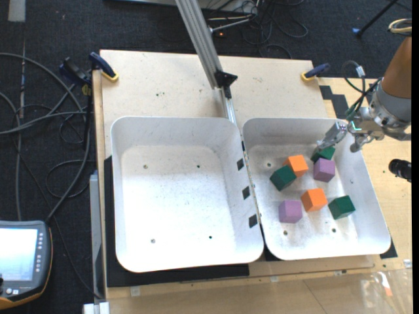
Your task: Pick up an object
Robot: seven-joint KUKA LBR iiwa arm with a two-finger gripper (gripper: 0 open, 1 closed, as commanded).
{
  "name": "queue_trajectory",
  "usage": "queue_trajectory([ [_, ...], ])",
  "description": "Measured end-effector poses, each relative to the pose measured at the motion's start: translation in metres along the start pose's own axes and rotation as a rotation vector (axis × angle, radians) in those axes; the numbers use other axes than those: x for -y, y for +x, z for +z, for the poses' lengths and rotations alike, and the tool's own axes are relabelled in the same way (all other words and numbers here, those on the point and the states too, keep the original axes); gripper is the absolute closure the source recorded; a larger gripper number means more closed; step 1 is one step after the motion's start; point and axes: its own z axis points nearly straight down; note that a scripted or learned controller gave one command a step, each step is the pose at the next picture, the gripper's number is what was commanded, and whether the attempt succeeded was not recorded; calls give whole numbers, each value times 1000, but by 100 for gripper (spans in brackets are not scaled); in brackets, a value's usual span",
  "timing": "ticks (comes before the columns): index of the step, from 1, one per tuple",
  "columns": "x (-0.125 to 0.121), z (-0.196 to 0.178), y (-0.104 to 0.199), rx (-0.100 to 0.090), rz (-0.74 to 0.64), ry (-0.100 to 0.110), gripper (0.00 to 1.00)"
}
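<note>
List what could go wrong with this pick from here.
1. The gripper hangs over a small green block close to the right white bin's far wall, so it might catch the wall.
2. That block touches a purple cube, which may get pushed.
3. Nearby, an orange cube leans against another green block, crowding the approach.

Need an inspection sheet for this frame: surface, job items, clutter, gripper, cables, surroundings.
Surface: bench bearing left bin and right bin.
Job's things: in right bin, two orange cubes, two purple cubes, three green cubes.
Clutter: nothing seen.
Grippers: gripper at right bin's far edge, above one green cube.
Cables: black cables on the floor at left.
Surroundings: pendant lower left.
</note>
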Motion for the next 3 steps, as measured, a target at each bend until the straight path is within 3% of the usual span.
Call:
queue_trajectory([
  [1, -1, -2, 0, 2, -2, -2, 0],
  [2, 5, 44, 6, 0, 0, 0, 0],
  [3, -3, 78, 4, 8, 1, -20, 0],
])
